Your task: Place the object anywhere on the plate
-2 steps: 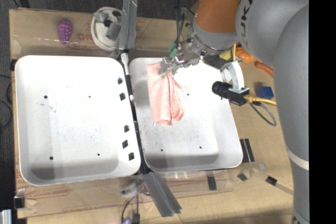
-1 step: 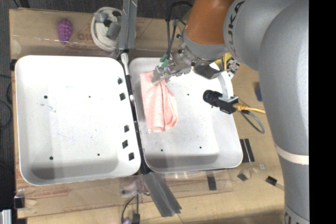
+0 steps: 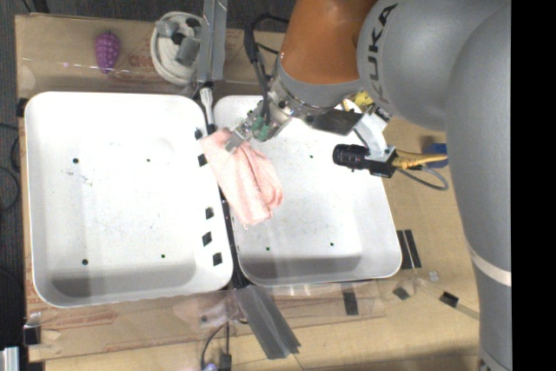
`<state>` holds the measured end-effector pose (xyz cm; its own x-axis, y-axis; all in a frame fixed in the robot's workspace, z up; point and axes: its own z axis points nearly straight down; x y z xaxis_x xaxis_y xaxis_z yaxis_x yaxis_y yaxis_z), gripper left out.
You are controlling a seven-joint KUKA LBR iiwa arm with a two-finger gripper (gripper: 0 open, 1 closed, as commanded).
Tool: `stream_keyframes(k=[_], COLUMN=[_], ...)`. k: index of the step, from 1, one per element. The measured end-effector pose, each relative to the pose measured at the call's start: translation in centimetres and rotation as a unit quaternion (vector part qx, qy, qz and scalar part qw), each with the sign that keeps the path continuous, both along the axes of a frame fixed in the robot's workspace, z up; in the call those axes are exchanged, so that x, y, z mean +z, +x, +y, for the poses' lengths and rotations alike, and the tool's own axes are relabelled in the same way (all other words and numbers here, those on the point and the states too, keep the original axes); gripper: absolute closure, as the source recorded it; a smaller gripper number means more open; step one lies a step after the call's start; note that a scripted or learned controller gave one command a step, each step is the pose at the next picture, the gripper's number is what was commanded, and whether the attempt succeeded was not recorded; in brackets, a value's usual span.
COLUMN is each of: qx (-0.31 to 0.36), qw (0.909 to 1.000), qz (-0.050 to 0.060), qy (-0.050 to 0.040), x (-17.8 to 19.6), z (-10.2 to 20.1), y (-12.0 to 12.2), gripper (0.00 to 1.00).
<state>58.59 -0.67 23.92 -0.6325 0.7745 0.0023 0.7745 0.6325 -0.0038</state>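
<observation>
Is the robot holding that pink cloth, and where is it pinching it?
Yes. The gripper pinches the pink cloth by its upper end, and the rest hangs down over the inner edge of the right bin.

Big grey KUKA arm (image 3: pixel 443 56) reaches in from right, bulking over upper right of view. Orange band (image 3: pixel 326 22) sits above wrist, wrist angled down and left. Small metal two-finger gripper (image 3: pixel 258 128) points down-left at arm's tip, low over near-left part of right bin. Fingers pinch upper end of pink cloth (image 3: pixel 248 174), cloth trailing below them.
</observation>
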Motion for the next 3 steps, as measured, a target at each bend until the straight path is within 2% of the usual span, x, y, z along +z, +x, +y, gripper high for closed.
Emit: stream_keyframes(k=[1, 2, 3], qx=[0.201, 0.393, 0.393], qw=[0.9796, 0.9195, 0.9196], qz=[0.000, 0.000, 0.000], qy=[0.0006, 0.0015, 0.0012], x=[-0.5, -0.7, -0.7], z=[5.5, 10.1, 10.1], y=[-0.7, -2.6, -2.6], gripper=[1.00, 1.00, 0.00])
